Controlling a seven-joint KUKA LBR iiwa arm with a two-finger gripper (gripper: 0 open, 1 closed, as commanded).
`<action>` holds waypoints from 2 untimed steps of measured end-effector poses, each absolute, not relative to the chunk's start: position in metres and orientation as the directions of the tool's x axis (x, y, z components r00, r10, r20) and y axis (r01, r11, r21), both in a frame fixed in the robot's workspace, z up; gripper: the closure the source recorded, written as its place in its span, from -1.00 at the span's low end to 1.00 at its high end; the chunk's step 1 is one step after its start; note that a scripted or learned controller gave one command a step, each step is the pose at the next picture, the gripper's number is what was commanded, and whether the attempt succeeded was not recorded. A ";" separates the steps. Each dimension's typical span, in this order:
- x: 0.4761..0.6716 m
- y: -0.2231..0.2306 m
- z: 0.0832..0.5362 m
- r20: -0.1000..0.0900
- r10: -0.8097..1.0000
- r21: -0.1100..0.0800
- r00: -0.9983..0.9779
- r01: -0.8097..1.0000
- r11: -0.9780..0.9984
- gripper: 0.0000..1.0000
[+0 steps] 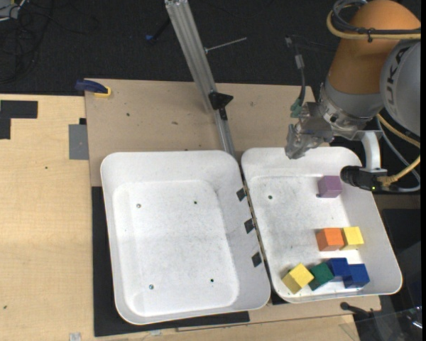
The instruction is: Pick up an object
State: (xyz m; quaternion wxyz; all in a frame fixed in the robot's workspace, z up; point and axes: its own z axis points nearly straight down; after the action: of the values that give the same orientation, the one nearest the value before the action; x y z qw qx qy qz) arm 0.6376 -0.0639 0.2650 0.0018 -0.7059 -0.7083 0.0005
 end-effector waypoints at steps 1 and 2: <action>0.649 -0.008 0.249 0.002 1.000 -0.006 -0.004 1.000 0.004 1.00; 0.648 0.039 0.250 0.001 1.000 -0.003 -0.003 1.000 0.003 1.00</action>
State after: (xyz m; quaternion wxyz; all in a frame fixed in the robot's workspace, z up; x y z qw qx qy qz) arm 0.6485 0.0386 0.2500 0.0015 -0.7061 -0.7081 0.0005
